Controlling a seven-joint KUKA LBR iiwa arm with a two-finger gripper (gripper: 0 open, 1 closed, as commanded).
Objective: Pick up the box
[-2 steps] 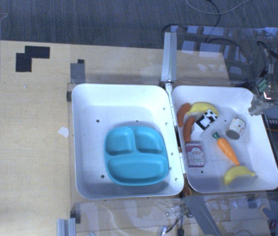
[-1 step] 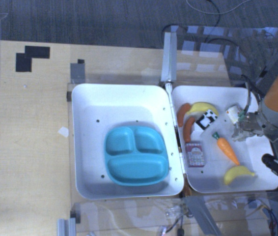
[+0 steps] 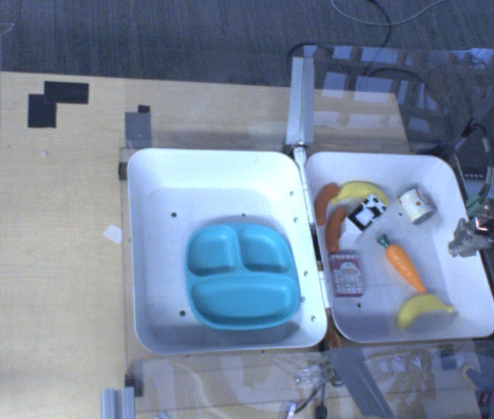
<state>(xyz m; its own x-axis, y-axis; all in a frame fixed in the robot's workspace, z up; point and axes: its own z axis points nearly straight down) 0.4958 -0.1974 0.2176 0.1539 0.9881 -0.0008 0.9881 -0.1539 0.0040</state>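
Observation:
A small flat box (image 3: 346,275) with a pink and red label lies in the right bin (image 3: 456,175), close to its left wall. A smaller black-and-white box (image 3: 367,211) rests against a yellow banana (image 3: 359,192) farther back. My gripper (image 3: 471,236) hangs at the right bin's right rim, well to the right of both boxes, and nothing shows in it.
The right bin also holds two brown sausages (image 3: 329,214), a carrot (image 3: 402,266), a second banana (image 3: 423,308) and a white-grey cylinder (image 3: 415,204). A blue divided plate (image 3: 242,275) lies in the left bin (image 3: 151,234). A metal post (image 3: 298,103) stands behind the bins.

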